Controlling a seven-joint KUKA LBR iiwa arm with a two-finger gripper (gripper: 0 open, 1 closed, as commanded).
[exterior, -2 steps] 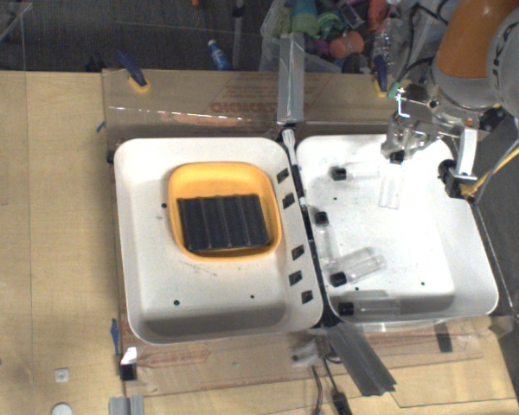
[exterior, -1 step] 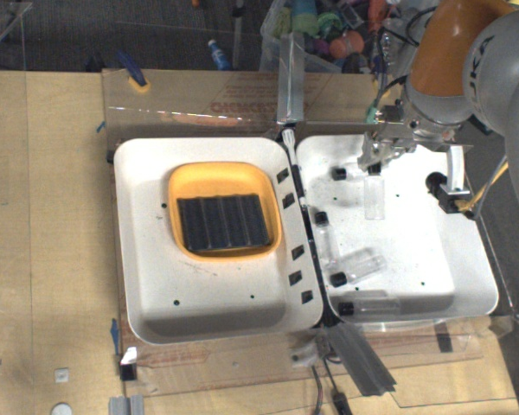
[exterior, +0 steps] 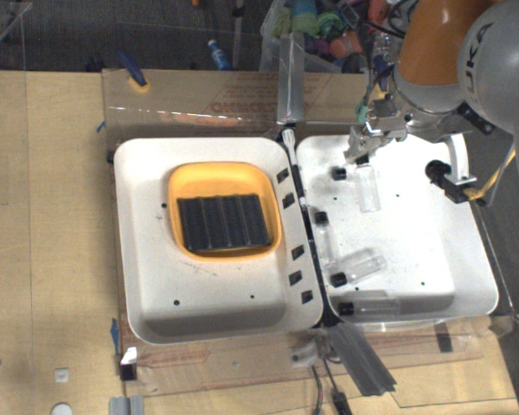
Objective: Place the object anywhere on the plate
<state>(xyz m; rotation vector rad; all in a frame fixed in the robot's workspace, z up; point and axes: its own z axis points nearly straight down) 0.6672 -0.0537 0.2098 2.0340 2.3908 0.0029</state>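
Wooden bench (exterior: 43,232), two white bins | I see tool (exterior: 361,151) upper right, grip state unclear | clear object (exterior: 368,188) just below it in right bin (exterior: 415,223), long axis vertical in frame | plate (exterior: 223,208) far left, left bin (exterior: 147,258).

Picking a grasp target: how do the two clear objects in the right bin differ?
The upper clear object stands nearly vertical in the view, just below the gripper; the lower clear object lies at a slant near the bin's front. The lower looks broader; the upper looks slimmer. Both are see-through and rest in the right bin, not on the plate.
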